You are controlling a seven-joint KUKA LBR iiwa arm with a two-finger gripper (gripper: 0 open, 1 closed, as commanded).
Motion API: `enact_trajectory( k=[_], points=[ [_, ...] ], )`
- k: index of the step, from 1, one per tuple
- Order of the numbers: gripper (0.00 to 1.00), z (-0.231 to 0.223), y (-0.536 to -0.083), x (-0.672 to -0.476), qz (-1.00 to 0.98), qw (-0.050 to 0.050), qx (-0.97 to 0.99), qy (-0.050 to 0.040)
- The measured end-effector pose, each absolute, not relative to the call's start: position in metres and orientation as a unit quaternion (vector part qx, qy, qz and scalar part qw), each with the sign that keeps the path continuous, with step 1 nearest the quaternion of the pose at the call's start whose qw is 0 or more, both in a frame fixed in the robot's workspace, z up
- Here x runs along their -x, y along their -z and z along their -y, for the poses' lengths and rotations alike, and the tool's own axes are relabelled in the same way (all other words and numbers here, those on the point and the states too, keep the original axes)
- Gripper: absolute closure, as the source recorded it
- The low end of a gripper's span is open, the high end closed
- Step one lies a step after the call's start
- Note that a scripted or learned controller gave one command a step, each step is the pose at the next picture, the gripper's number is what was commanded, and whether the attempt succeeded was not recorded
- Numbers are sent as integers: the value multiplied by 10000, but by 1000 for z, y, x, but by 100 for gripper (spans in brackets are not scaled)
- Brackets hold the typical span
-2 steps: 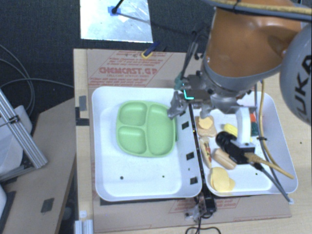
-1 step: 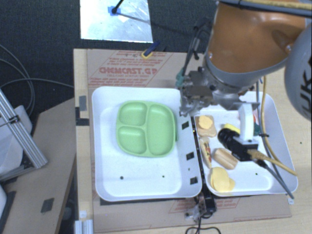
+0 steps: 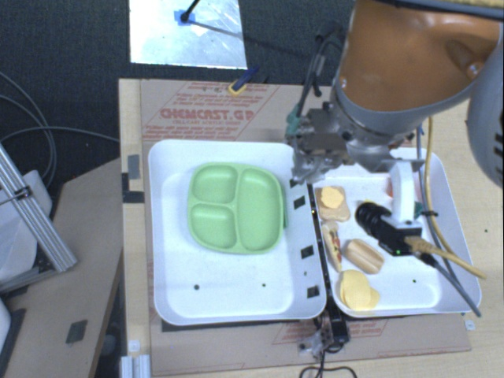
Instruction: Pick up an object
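Four small food pieces [image 3: 358, 290] lie along the left wall of the right bin [image 3: 413, 288]. The roll [image 3: 365, 256] looks light, firm and slightly slick, so I'd pinch it across its short width. My tool [image 3: 309, 168] hangs over the wall between the bins; spread or pressed together, I cannot tell. The bins are smooth white plastic on a cardboard-covered desk [image 3: 205, 113], and a green plate [image 3: 236, 209] sits in the left bin [image 3: 181, 290].

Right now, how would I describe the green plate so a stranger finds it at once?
Of the two white bins, take the left bin. The green plate lies in it. It alone is green, with three compartments; the small food pieces lie in the right bin.
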State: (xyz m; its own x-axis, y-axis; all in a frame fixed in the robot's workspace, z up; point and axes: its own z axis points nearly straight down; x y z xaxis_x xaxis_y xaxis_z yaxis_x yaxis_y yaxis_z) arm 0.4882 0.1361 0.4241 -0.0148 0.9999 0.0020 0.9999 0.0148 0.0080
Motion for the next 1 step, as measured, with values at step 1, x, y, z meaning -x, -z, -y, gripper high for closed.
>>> enact_trajectory(
  k=[1],
  points=[
    [100,-136,-435,-489,-7146,29,-6995,-47]
  ],
)
